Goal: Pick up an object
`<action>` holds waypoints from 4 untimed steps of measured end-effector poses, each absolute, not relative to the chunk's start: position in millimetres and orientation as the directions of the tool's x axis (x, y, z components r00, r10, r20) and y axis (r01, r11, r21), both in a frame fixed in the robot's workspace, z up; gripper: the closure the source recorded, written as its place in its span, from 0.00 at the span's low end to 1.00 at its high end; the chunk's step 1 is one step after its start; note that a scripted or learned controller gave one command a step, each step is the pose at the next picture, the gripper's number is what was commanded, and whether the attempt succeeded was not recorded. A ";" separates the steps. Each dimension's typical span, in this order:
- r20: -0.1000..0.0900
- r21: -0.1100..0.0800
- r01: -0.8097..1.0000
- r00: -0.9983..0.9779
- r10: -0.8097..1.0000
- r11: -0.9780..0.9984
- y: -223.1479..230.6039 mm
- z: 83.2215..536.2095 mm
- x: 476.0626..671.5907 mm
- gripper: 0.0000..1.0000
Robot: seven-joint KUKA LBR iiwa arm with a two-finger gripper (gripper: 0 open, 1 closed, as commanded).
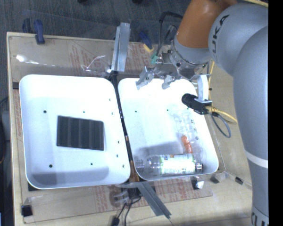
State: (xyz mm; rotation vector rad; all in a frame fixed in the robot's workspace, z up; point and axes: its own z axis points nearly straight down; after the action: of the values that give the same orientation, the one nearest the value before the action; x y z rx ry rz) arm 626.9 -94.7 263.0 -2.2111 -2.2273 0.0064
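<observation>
Gripper (154, 77) hangs jaws apart and empty at right bin's (132, 126) far edge; it should drop onto clear plastic bottle (172, 164) along near wall, jaws straddling its width.

A clear plastic bottle (172, 164) lies on its side along the near wall of the right bin (132, 126), its length running left to right; it bears a white label with some green print. Just above its right end lies a second clear plastic item (186, 131), hard to make out against the white floor, stretching from mid-bin toward the near right corner, with an orange piece (187, 144) at its lower end.
</observation>
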 end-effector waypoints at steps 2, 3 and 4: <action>-0.002 -0.002 0.969 0.247 0.969 -0.247 -111.7 261.6 570.4 0.00; 0.000 -0.005 0.996 0.086 0.996 -0.086 -202.5 222.0 549.4 0.00; 0.000 -0.005 0.991 0.136 0.991 -0.136 -206.2 145.9 558.4 0.00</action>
State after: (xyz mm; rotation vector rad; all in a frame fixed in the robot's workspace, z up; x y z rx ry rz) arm 558.4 -206.2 145.9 -2.3643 -2.0623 0.0055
